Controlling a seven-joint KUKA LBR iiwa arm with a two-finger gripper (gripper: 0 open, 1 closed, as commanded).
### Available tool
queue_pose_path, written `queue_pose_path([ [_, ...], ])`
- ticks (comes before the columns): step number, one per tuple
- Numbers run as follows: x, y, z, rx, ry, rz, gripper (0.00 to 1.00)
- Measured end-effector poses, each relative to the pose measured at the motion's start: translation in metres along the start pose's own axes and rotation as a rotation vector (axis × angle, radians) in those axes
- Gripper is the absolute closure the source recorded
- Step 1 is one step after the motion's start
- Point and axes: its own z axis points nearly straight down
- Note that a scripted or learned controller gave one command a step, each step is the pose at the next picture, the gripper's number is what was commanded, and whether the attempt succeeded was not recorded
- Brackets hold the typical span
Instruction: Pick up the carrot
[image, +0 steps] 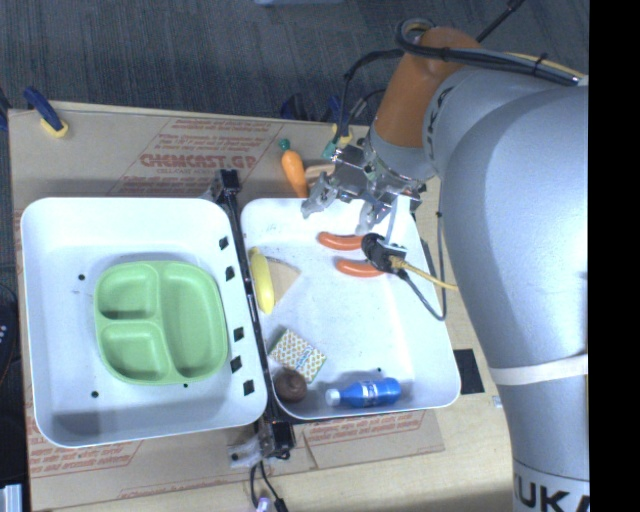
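Carrot (292, 171): one, lying on the cardboard (180, 150) just beyond the right bin's (425, 340) far rim, long axis running away from camera, green tip pointing far-left. Gripper (343, 207) fingers spread apart, holding nothing, over the right bin. Two sausages (340, 240), one bottle (365, 392), one banana (262, 281). Cardboard reads "CHEMCAST GP".

Carrot (293, 172) lying outside the bins, on the cardboard.

It is a small orange carrot with a green tip at its upper end, lying nearly lengthwise up and down the view and tilted a little, its orange end pointing down toward the right bin (425, 330). It rests just beyond that bin's upper left rim, close to the divide between the two bins, free and ungrasped.
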Motion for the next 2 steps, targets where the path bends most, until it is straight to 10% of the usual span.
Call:
queue_pose_path([
  [1, 0.000, 0.000, -0.009, 0.005, 0.000, -0.006, 1.00],
  [2, 0.097, -0.037, -0.024, 0.002, 0.000, 0.076, 1.00],
])
